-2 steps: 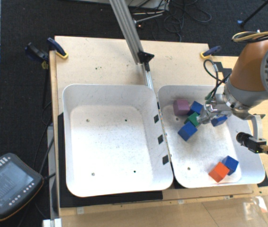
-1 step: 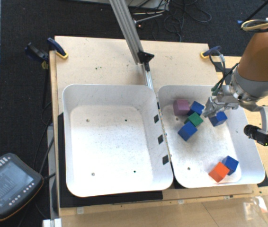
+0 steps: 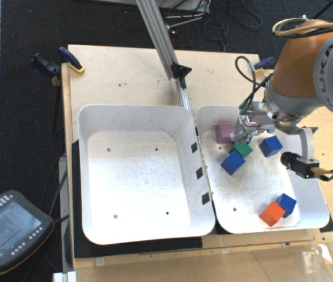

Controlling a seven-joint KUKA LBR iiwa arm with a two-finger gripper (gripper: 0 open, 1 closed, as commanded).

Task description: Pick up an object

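Observation:
My gripper (image 3: 244, 138) hangs low over the upper middle of the right bin (image 3: 307, 213). Directly under its tip lies a small green block (image 3: 243, 150), touching a blue block (image 3: 232, 163) just below and to the left. A pink block (image 3: 223, 133) sits to the left of the gripper, and another blue block (image 3: 270, 146) lies to its right. Near the bin's front right corner an orange block (image 3: 272, 214) rests against a third blue block (image 3: 285, 204). The wrist hides the finger gap.
The left bin (image 3: 90, 157) sits beside the right one, sharing a raised rim in the middle. A slanted metal pole (image 3: 157, 31) rises behind the bins. A black camera unit (image 3: 299, 164) juts from the arm over the right bin. A pendant (image 3: 7, 231) lies at the lower left.

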